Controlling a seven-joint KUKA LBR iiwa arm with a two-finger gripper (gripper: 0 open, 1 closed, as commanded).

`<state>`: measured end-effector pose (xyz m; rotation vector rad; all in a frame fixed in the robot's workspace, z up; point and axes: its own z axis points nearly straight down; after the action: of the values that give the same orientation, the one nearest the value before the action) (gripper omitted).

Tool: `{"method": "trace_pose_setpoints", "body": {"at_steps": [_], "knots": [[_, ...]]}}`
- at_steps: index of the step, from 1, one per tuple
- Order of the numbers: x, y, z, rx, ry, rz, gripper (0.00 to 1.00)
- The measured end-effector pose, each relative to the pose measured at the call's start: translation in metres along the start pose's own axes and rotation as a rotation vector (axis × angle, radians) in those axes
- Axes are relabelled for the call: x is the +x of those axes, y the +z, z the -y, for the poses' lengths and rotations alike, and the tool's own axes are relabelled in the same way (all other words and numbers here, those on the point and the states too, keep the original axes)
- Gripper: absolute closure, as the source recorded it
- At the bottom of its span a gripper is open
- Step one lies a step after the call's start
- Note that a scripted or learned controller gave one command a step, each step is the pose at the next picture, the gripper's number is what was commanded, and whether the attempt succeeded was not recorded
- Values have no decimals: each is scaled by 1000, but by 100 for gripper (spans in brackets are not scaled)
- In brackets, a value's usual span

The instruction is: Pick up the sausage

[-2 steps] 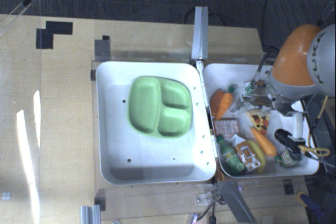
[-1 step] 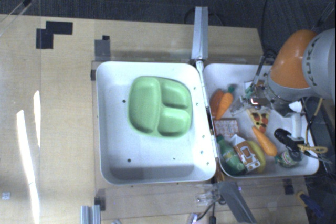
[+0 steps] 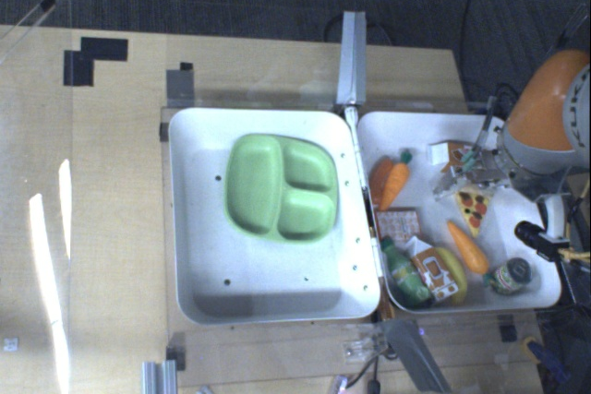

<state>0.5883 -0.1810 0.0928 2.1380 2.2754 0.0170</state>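
The sausage [image 3: 466, 246], a short orange-brown link, lies slantwise on the floor of the right bin [image 3: 420, 129], between a pizza slice [image 3: 474, 206] and a banana [image 3: 454, 267]. My gripper [image 3: 473, 169] hangs over the upper right part of that bin, just above the pizza slice and well above the sausage, apart from it. The grey arm with its orange band [image 3: 552, 104] comes in from the right edge. Nothing is visibly held.
The right bin also holds a carrot [image 3: 391, 181], a reddish packet [image 3: 398, 224], a green bottle [image 3: 404, 273], a small carton [image 3: 430, 270], a dark jar [image 3: 511, 274] and a box [image 3: 453, 153]. A green divided plate [image 3: 280, 186] sits in the left bin [image 3: 199, 226].
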Motion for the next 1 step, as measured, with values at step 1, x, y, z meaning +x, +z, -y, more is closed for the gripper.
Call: {"method": "trace_pose_setpoints", "body": {"at_steps": [1], "knots": [[-1,-11,-3,-8,-1,5,100]]}}
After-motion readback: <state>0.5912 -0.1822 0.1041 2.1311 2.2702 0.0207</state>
